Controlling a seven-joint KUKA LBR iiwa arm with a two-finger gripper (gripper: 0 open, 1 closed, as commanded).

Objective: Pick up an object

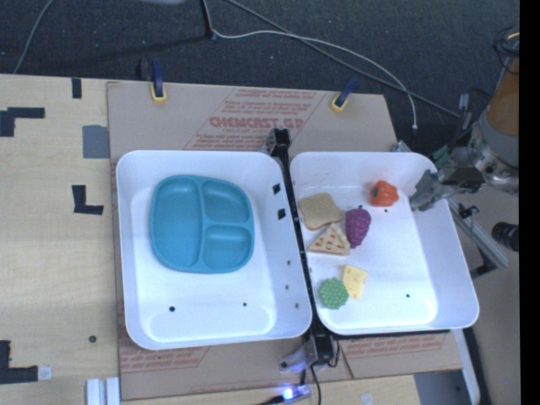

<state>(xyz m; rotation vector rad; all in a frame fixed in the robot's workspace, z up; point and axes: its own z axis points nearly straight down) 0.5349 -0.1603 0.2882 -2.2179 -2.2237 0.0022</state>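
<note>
The right bin (439, 251) holds several toy foods: a red-orange tomato (383, 193), a tan bread slice (319, 210), a purple grape bunch (358, 225), a pizza wedge (330, 242), a yellow cheese piece (355, 280) and a green broccoli-like ball (333, 293). My gripper (429, 191) hangs at the right bin's upper right rim, just right of the tomato and apart from it. Nothing shows between its dark fingers.
The left bin (135, 251) carries a blue divided plate (202, 224). A black clip (278, 141) sits at the top of the seam between the bins. Cables (337, 53) run across the dark floor behind the bench. Yellow clamps (158, 91) hold the cardboard's far edge.
</note>
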